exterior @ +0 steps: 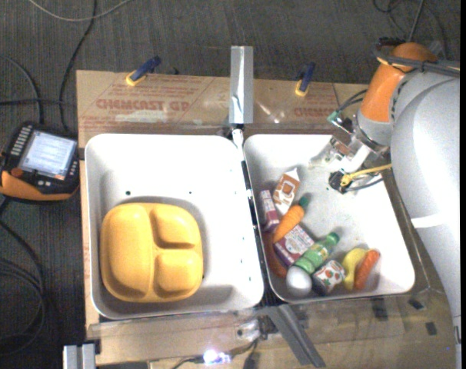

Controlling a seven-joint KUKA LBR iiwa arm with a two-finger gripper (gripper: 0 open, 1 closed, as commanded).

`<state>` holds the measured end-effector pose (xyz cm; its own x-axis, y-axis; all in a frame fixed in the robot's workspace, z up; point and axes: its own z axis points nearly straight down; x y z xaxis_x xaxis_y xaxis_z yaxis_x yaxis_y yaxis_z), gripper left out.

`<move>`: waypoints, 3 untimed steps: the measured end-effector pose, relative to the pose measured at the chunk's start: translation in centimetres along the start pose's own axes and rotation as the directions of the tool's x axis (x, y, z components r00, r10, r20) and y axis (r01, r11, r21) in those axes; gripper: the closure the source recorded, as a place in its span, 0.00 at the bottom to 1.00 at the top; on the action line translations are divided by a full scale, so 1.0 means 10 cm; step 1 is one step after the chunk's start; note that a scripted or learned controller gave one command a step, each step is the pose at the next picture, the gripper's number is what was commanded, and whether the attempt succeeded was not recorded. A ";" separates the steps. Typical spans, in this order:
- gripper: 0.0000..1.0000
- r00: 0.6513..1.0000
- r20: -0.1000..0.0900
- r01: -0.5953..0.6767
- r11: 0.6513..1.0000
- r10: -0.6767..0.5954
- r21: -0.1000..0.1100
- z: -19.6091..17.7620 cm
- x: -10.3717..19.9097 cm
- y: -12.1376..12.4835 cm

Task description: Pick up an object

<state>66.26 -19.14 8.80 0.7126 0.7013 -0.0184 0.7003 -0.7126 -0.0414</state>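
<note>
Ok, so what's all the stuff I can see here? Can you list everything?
Shallow white plastic bins: two, side by side on the bench.
Yellow divided plastic tray: one, left bin.
Orange toy carrot: one, right bin, middle.
Small white-and-orange toy carton: one, right bin, above the carrot.
Green toy bottle: one, right bin, near the front.
White egg-shaped toy: one, right bin, front edge.
Grey-and-orange handheld control pad: one, left of the bins.
End effector: one, over the right bin's far right corner.
</note>
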 end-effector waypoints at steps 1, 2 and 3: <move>1.00 1.000 -0.004 -0.001 1.000 0.000 -0.030 -0.11 0.01 0.04; 1.00 0.972 -0.024 -0.236 0.971 0.235 -0.036 -1.12 -0.16 0.11; 0.00 0.972 -0.022 -0.236 0.971 0.235 -0.037 -1.11 -0.16 0.11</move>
<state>66.31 -21.25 19.90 0.8581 0.5135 -0.0056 0.5135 -0.8581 0.0011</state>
